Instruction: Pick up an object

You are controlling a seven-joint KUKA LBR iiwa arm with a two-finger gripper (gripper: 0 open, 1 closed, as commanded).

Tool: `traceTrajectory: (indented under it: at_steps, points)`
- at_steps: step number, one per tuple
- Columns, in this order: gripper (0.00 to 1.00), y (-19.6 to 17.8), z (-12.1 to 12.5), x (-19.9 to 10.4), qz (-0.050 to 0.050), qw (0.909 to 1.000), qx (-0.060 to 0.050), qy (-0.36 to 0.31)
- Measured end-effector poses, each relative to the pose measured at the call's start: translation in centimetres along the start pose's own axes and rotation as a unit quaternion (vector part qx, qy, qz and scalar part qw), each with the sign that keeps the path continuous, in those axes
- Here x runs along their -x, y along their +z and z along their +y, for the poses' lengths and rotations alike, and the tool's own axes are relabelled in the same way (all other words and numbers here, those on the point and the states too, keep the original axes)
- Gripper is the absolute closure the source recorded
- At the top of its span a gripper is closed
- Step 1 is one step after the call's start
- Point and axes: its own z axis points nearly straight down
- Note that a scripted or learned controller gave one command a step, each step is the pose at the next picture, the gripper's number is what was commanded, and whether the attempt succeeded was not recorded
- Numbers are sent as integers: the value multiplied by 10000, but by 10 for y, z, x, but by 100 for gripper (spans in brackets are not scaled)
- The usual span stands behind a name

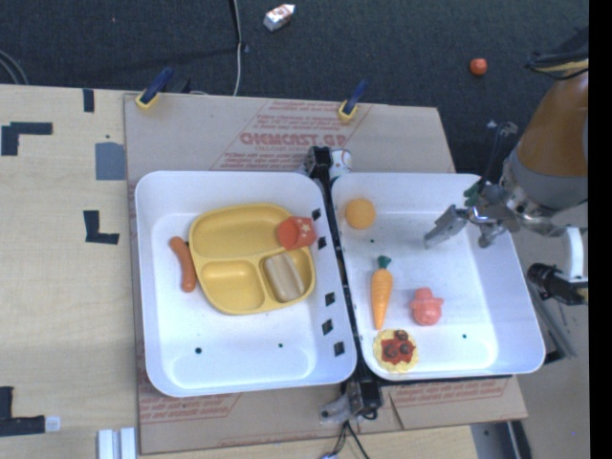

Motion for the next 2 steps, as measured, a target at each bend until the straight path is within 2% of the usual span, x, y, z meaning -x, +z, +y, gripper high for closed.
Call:
traceTrajectory:
  at_steps: [1, 2]
  points:
    - [0, 86, 61, -79, 10, 10000, 2, -39]
    - [0, 117, 112, -76, -3, 10000, 18, -15]
